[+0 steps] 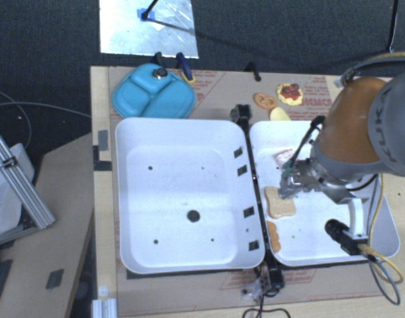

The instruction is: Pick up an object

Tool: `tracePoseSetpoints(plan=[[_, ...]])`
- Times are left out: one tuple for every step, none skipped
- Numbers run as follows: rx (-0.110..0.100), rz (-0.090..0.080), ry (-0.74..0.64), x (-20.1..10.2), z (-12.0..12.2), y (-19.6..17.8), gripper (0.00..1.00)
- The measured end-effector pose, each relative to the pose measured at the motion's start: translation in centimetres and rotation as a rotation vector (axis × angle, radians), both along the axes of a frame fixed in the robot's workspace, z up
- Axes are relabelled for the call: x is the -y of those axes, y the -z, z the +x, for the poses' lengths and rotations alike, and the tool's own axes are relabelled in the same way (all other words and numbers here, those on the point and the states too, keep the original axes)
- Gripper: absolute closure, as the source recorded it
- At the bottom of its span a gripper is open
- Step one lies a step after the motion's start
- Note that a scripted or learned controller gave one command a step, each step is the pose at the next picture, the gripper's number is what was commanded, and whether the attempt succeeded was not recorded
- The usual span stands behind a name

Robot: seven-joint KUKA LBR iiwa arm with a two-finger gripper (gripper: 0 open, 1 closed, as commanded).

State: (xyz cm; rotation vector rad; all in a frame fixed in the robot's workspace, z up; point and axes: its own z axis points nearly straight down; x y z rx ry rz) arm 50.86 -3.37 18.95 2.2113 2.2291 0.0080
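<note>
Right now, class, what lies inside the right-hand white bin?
In the right bin: a tan bread-like slice under the gripper, a small orange-brown piece by the divider, and a pinkish item. The arm covers the bin's right part.

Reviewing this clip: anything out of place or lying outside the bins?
Yes. Three small toy foods lie on the bench behind the right bin, outside it, and a blue sectioned plate sits behind the left bin. Nothing looks spilled or damaged.

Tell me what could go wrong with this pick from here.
The gripper sits over the edge of the toast-shaped piece, so a grasp may slip off its thin rim. That piece lies close to the right bin's divider wall, and a small orange item beside it could get nudged.
</note>
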Motion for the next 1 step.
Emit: tracePoseSetpoints(plan=[[0.003,0.000,-0.001,-3.28,-1.88,-5.51,1.00]])
